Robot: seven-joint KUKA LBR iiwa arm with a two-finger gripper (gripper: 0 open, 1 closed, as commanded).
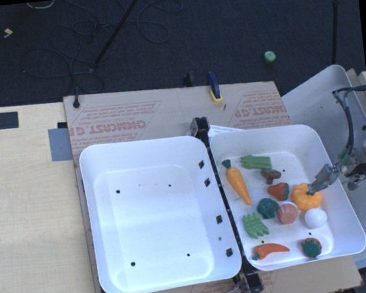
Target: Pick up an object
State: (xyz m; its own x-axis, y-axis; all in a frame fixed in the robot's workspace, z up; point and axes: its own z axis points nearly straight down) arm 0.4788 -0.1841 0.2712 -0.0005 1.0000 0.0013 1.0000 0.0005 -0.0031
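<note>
Seen from the fixed camera above the worktop (31,193), the arm's claw (318,185) reaches in from the right and dips into the right-hand bin (332,158), its tip at the upper right edge of an orange, pumpkin-like toy (302,198); whether its fingers are spread or closed is too small to tell, and nothing can be seen gripped between them. The toy lies in a tight cluster: a white ball (314,217) just below it, a pink round piece (286,213) just beside it on the left, a red strawberry-like piece (279,191) and a dark green broccoli (267,208) close by. A carrot (238,183), a green pea pod (256,162), a brown piece (271,175), a green leafy piece (255,225), a red chilli (271,251) and a red-and-green piece (311,247) lie further off. The left bin (95,185) sits alongside. The risk appears to be an off-centre approach: closing on the rounded toy's edge could squeeze it out sideways, nudging the ball and pink piece, or the claw could catch two items at once and lose both on lifting.
</note>
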